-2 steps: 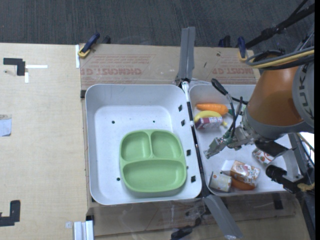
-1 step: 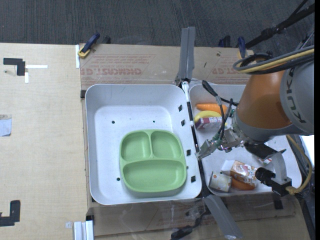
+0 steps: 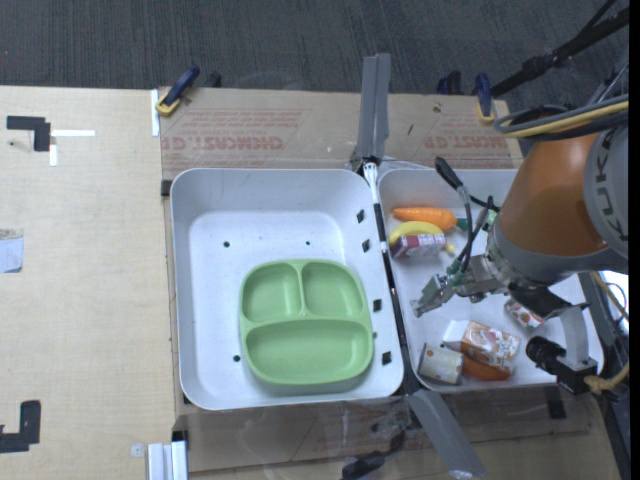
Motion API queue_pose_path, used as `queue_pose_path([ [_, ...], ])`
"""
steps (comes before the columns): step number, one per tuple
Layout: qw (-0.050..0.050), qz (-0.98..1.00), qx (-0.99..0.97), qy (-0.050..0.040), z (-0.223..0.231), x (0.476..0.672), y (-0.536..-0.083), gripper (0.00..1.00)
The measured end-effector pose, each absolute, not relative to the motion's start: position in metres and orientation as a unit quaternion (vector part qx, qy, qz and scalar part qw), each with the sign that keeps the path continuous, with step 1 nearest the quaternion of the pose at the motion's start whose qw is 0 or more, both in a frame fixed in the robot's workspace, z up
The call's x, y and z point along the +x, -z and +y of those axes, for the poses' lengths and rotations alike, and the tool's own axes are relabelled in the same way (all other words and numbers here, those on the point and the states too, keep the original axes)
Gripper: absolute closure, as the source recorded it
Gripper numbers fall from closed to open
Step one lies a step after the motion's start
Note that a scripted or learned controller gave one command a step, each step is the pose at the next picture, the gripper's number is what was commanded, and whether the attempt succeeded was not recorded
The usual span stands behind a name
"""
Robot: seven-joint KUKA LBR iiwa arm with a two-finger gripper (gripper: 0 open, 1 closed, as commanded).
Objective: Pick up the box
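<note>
Fixed overhead slant over both bins [image 3: 180, 268]

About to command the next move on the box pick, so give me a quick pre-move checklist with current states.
1. Box in right bin: ok.
2. Box free of clutter: not ok, an orange item and a white item lie against it.
3. Claw above box: not ok, it sits up and left of it.
4. Claw open: cannot tell.
5. Green tray clear of the path, in left bin: ok.
</note>
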State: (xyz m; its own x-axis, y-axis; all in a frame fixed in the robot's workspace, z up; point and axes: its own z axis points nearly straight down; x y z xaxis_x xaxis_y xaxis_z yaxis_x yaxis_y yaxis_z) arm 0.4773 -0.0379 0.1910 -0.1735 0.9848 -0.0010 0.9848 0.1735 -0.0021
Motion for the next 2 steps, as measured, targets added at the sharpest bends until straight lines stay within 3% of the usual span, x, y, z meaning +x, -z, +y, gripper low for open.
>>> queue_pose_path([
  [1, -0.001, -0.784, -0.621, -0.0004, -0.030, 0.478, -0.205, 0.00],
  [2, 0.000, -0.744, -0.668, -0.0017, -0.027, 0.565, -0.194, 0.00],
])
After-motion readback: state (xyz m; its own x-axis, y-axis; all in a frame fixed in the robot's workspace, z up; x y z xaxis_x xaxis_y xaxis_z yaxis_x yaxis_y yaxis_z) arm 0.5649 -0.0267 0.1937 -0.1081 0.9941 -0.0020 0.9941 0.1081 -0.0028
